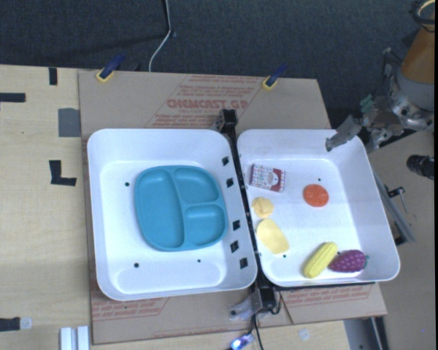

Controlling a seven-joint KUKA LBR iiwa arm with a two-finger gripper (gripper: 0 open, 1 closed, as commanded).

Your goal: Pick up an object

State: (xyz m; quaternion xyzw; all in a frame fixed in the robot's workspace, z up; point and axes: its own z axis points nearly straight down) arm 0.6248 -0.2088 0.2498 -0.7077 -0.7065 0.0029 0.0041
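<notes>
Bins sit side by side on the cardboard-topped bench [204, 100]: left bin [106, 152] carries a blue divided plate [180, 206] lying flat near its centre, nothing to grab cleanly there. Right bin [350, 268] has the real candidates. Going left to right: a small red-and-white packet [267, 177] just beside the centre divider, a small yellow round piece [262, 207] below it, a larger pale yellow piece [271, 236] below that and close to the divider wall, then a yellow corn cob [319, 259] near the front rim, an orange-red round item [316, 195] alone in open floor, and a purple grape bunch [347, 260] touching or nearly touching the corn. Gripper [344, 137] hovers above the right bin's far right corner, off to the side of every object and holding nothing; jaw state I cannot tell from this angle. My pick would be the orange-red round item: clear space on all sides, so fingers can straddle it without clipping a neighbour or a wall. Centre over it before descending, come straight down, close only once the fingers are either side of it. Avoid the corn/grape pair (likely double contact) and the pieces by the divider (finger-to-wall collision risk). Lift slowly; a round item could squirt out.
</notes>
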